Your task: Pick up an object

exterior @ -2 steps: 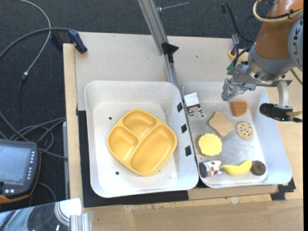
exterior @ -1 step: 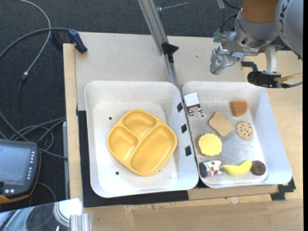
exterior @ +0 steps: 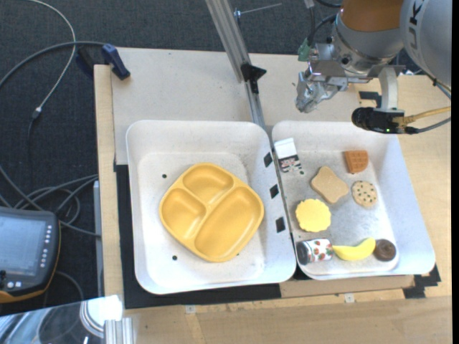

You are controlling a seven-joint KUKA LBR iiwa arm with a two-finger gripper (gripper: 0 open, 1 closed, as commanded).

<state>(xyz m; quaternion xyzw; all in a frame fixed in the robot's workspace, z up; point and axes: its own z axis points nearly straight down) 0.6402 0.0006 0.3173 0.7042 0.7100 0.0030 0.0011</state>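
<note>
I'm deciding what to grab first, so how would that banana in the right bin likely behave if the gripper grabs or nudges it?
The banana looks like smooth toy plastic, so probably light and slippery. Its curve could make it pivot when nudged. It lies close to the can and the bin wall, leaving little finger room.

In the white left bin [exterior: 143,156] lies a yellow divided plastic tray [exterior: 211,211], while the white right bin [exterior: 409,192] holds an orange waffle [exterior: 355,161], a tan toast slice [exterior: 329,185], a speckled beige cookie [exterior: 364,193], a yellow banana [exterior: 354,250] and a brown doughnut [exterior: 385,249].
</note>
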